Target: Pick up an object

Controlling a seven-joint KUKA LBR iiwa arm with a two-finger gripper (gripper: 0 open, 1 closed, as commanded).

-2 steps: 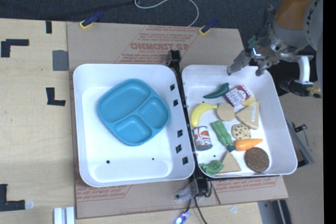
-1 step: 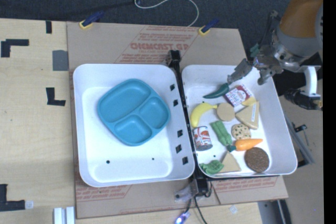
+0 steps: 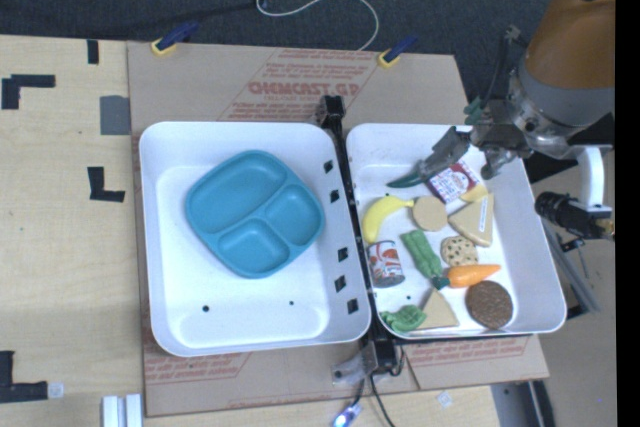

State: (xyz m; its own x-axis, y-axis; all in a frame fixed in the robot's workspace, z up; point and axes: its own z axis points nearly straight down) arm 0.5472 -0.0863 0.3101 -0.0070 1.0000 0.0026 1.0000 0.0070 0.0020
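My gripper [image 3: 469,158] hangs over the back of the right bin [image 3: 532,245]. It is open, with one dark finger [image 3: 443,154] on the left and the other on the right. Just in front of and below it lies a red and white packet [image 3: 452,182], which is not between the fingers. Toy food lies around that packet: a green pepper [image 3: 409,180], a yellow banana [image 3: 384,213], a tan round cracker [image 3: 430,213], a cheese wedge [image 3: 476,220], a cookie [image 3: 458,250], a green pickle [image 3: 422,253], a carrot [image 3: 470,275], a small can [image 3: 385,263] and a brown patty [image 3: 490,303].
The left bin [image 3: 170,215] holds a blue divided plate [image 3: 254,212]. A black hinge strip [image 3: 345,215] runs between the bins. Green lettuce [image 3: 403,319] and a sandwich triangle [image 3: 439,310] sit at the right bin's front. The arm's orange band [image 3: 575,25] rises at the right.
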